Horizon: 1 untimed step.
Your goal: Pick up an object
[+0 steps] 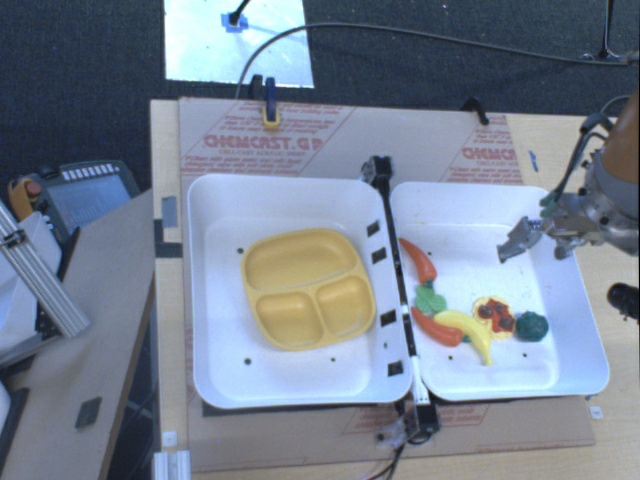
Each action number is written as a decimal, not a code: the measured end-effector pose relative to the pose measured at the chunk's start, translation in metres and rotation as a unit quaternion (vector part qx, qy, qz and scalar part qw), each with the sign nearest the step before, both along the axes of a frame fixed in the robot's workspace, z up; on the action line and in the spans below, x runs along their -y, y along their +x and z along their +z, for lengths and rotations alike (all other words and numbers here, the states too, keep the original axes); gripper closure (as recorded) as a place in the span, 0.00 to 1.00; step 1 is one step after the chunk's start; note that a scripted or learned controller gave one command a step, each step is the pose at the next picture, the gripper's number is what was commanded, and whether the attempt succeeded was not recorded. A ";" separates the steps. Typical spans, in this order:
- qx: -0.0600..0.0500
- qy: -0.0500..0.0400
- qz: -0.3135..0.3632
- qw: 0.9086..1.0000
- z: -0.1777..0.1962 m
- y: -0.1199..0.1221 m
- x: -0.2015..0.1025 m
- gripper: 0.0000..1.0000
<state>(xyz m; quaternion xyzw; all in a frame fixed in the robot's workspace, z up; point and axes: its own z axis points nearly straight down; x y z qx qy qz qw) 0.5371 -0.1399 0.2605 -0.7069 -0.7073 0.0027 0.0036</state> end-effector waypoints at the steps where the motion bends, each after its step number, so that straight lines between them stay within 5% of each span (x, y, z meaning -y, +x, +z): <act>1: 0.005 -0.001 0.001 1.000 0.005 0.002 0.000 0.00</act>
